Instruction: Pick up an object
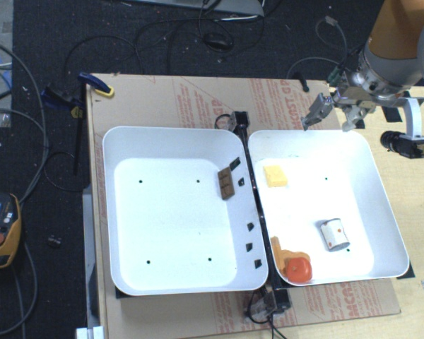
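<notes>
- We see the gripper (333, 117) above the far rim of the right bin (381, 210), fingers spread apart, nothing between them.
- Right bin holds three things: a yellow block (275, 176) near its far-left corner, a white cylinder (334, 234) toward the middle-near part, an orange toy (292, 263) at the near-left corner.
- Left bin (127, 189) holds a brown bar (227, 183) by its right wall.
- All things lie well apart from the gripper.
</notes>
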Motion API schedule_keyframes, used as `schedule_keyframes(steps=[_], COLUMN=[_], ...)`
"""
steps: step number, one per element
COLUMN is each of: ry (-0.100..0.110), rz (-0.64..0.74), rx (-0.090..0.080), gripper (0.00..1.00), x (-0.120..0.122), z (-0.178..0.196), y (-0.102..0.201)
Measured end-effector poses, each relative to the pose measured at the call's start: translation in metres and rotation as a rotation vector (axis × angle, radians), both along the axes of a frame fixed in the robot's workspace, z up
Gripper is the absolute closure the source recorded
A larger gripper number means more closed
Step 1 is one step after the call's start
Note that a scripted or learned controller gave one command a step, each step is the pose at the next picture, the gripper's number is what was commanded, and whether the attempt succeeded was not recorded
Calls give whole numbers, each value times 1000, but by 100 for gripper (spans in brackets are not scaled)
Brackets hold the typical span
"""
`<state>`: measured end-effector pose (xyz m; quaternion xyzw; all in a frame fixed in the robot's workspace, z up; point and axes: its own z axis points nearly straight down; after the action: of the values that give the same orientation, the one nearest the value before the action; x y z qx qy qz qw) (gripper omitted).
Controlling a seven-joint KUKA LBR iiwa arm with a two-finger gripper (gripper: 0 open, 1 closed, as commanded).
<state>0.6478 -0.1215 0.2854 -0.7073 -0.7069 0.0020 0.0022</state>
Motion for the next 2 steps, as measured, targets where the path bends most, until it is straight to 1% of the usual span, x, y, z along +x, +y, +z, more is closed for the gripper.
schedule_keyframes(steps=[1,2], ry=[-6,-2], rz=[1,1], rx=[0,0], gripper=[0,0], x=[1,6], z=[4,-41], y=[0,3])
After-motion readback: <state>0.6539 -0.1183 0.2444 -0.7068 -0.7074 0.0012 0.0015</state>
